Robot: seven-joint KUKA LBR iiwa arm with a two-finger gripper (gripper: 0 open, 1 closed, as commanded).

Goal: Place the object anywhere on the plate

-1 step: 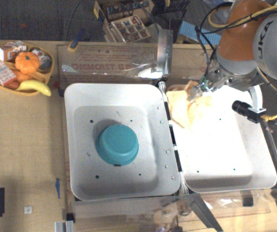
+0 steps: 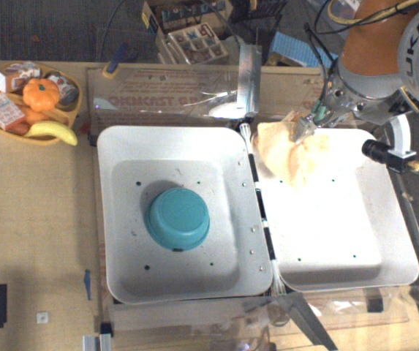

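Arm's upper part cut off at top right edge; gripper (image 2: 308, 126) blurry over far-left corner of right bin (image 2: 384, 269), can't tell its grip state. Pale cream object (image 2: 286, 156) lies there just below it, outline hard to read. Teal plate (image 2: 178, 219) in left bin (image 2: 121, 269), well apart

Arm (image 2: 384, 35) cropped; fingers (image 2: 308, 126) blurred.
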